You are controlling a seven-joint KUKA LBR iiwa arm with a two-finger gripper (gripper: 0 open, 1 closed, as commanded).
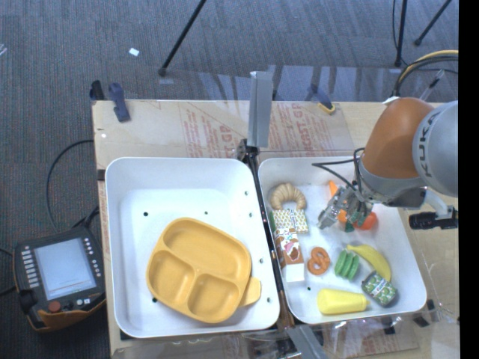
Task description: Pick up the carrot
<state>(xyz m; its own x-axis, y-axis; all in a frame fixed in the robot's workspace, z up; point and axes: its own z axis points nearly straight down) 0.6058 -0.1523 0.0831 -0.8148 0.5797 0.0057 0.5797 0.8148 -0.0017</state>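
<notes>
The carrot (333, 189) is orange and lies in the upper middle of the right bin (408, 245). Most of it is covered by my gripper (341, 212), which is down low right over it; an orange tip pokes out at the upper left, and more orange shows at the gripper's lower edge. An orange-red piece (367, 220) sits just right of the gripper; whether it belongs to the carrot is unclear. The grey arm with its orange band (397, 148) reaches in from the right.
Also in the right bin are a croissant (288, 195), a snack pack (290, 221), a brown box (289, 250), a pretzel (319, 260), a green vegetable (346, 265), a banana (373, 259), a can (379, 289) and a yellow wedge (342, 301). The left bin (135, 193) holds a yellow divided plate (200, 269).
</notes>
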